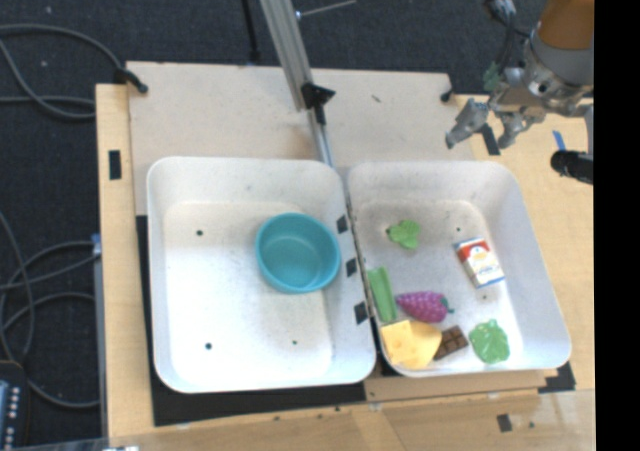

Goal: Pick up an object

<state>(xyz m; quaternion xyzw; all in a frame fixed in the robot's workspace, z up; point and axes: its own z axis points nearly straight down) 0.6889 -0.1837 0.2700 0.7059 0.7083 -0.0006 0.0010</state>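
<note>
Grapes (421,305) between cheese (409,343) and carton (480,262)

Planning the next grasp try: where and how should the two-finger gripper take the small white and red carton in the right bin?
Probably across the narrow width of the small white and red carton, coming straight down. It lies flat, apart from the other items, with bare floor of the right bin on both long sides. The gripper hangs above the bin's far rim, open.

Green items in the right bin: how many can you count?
3: a small leafy piece near the middle, a long stick along the left wall, and a lumpy piece at the near right corner.
</note>
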